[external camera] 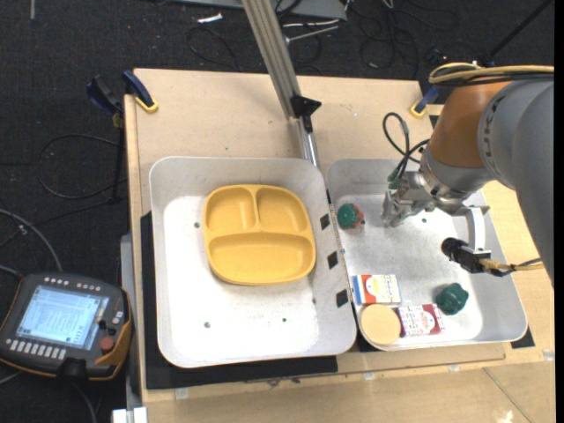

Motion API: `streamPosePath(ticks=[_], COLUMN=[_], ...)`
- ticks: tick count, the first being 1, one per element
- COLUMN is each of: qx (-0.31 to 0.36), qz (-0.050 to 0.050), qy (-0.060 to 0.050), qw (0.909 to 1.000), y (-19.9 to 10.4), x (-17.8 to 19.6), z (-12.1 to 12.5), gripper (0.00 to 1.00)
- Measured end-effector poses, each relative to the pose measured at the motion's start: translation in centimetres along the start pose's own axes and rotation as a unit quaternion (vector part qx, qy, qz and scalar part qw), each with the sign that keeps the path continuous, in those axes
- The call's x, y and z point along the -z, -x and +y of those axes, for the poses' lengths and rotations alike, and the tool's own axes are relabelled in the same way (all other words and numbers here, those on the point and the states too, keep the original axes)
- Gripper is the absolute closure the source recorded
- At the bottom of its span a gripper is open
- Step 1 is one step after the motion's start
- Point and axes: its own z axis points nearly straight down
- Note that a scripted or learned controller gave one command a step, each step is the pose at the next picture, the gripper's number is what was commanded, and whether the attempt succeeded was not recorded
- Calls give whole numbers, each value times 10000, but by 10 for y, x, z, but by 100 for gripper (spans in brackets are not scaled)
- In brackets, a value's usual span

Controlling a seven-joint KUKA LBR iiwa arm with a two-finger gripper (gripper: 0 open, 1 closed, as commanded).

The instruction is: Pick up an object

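Gripper: the gripper [398, 208] is seen low over the upper part of the right bin [504, 324], hanging from the grey arm [493, 139]; its fingers point down with a narrow gap between them, and nothing is seen held there.
Nearest object: a small green and orange object [350, 216] lies just to the camera's left of the fingertips, apart from them, near the wall shared with the left bin [167, 236].
Other candidates: a small carton [376, 287], a round tan disc [382, 323], a red and white carton [419, 319] and a dark green object [454, 299] are grouped toward the near end of the right bin (the disc and the red carton appear to be touching).
Left bin contents: a yellow divided tray [260, 234] lies flat, well apart from the gripper.
Step in hand: the approach to a grasp is judged to be under way, with no object yet secured.
Doing it well: the fingers should be centred over the green and orange object before descent, since a pinch begun from the present offset would probably close on bare floor. A wider opening is advised, so that the object is straddled and not nudged toward the wall.
Risk: a small rounded thing may roll or squirt out if it is caught off-centre.
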Motion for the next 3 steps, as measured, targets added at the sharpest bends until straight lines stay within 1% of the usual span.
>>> streamPosePath(ticks=[1,2,3], qx=[-6,19,15], qz=[-1,0,-1], qy=[17,29,20], qw=[10000,10000,10000], y=[4,-6,-6], x=[48,105,139], z=[-7,-3,-1], gripper=[100,100,100])
